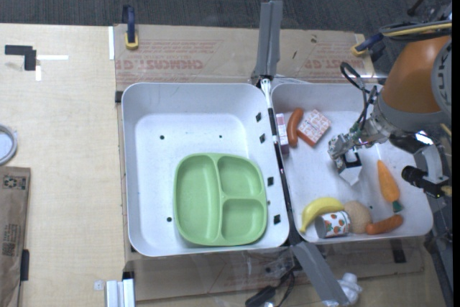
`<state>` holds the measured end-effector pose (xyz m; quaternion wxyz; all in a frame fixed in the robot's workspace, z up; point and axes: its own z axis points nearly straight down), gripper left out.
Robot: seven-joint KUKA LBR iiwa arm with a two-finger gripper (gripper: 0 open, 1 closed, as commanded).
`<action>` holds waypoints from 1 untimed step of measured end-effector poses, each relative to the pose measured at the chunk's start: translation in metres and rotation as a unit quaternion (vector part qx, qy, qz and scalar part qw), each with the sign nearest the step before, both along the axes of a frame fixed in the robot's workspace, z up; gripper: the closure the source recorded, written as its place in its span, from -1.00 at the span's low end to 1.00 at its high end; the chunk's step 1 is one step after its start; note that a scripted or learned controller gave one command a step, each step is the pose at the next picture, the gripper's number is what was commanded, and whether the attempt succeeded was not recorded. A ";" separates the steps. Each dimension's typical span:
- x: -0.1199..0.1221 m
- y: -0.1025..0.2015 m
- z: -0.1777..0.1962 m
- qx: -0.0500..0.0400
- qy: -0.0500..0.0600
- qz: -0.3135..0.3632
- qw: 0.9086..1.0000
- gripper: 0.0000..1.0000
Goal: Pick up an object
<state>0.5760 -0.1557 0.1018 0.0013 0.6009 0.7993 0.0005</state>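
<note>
Down at the front of my right bin point(424, 223) sit a yellow banana point(319, 209), a little can point(332, 224) with a picture on it, a round tan ball point(357, 215) and an orange carrot point(383, 225). Another carrot point(388, 181) lies a bit further back, near the right wall. My gripper point(343, 152) hangs low over the middle of this bin, just above a small white and black thing point(351, 163). I cannot tell how far my fingers are spread, or if they have anything. At the back lie a red sausage point(294, 127) and a pink and white box point(313, 127), side by side. The left bin point(144, 154) has a green plate point(220, 199) with three parts.
</note>
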 end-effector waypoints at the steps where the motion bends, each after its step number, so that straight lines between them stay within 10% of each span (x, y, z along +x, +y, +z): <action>1: -0.004 0.030 0.101 0.000 0.002 -0.064 0.998 1.00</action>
